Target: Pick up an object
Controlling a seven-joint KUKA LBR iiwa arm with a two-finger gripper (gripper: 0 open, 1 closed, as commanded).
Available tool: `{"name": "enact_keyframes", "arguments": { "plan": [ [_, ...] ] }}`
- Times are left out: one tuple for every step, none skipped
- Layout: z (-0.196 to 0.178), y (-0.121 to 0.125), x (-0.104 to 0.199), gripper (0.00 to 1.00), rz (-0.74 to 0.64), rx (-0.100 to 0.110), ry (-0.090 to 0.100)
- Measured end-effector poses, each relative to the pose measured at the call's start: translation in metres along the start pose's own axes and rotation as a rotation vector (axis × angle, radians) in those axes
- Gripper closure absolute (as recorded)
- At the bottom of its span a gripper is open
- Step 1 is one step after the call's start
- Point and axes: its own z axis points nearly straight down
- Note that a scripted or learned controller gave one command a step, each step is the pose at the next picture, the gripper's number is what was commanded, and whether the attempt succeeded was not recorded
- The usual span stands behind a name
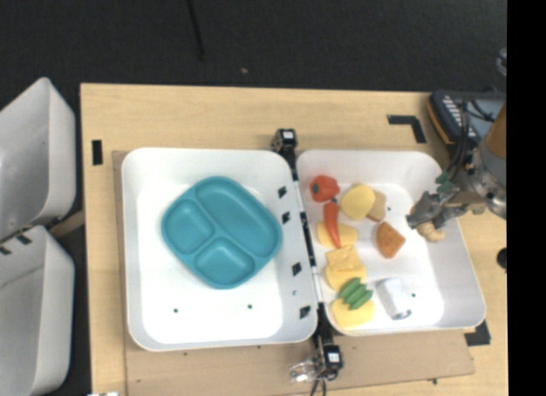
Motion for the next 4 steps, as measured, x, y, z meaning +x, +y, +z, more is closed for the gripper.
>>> {"name": "enact_keyframes", "arguments": {
  "plan": [
    [0.015, 0.028, 0.049, 1.00, 0.001, 0.002, -0.001],
    [0.020, 0.043, 0.095, 1.00, 0.001, 0.002, -0.001],
    [0.016, 0.043, 0.104, 1.00, 0.004, 0.001, -0.002],
    [0.001, 0.055, 0.103, 1.00, 0.003, 0.002, -0.001]
  ]
}}
